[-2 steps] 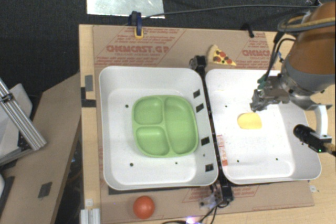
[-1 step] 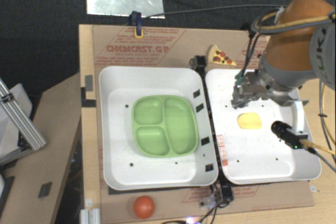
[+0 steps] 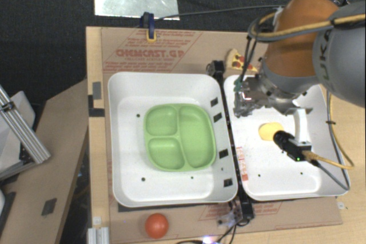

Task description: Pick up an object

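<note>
Hanging low over the right-hand white bin, the grey arm's gripper looks unloaded, though I cannot tell its state from here. The flat yellow object lies just beside it on the bin floor, so the pick is not yet done.

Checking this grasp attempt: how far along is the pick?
Done: the arm is over the right bin, with the gripper low near its upper left corner. In hand: nothing visible between the fingers. Left: the yellow object lies on the bin floor, ungrasped; the green divided tray sits in the left bin.
</note>
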You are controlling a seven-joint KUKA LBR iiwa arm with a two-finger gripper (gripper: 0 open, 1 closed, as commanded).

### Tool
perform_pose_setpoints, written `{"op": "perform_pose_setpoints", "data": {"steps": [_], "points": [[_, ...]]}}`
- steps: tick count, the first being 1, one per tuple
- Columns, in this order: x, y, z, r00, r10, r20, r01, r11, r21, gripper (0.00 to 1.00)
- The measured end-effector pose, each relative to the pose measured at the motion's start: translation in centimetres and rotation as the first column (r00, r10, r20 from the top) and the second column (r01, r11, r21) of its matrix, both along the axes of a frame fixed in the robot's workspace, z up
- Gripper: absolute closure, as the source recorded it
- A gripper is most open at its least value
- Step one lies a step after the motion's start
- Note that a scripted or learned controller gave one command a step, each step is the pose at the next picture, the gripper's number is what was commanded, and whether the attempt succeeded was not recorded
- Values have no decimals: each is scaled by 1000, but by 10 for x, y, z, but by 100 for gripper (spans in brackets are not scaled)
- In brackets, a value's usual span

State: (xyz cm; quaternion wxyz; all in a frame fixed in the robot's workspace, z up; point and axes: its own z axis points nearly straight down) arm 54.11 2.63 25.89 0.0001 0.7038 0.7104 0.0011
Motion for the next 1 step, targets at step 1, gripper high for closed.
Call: {"op": "perform_pose_setpoints", "data": {"steps": [1], "points": [[-1, 48, 1, 1000, 0, 0, 0, 1000, 0, 100]]}}
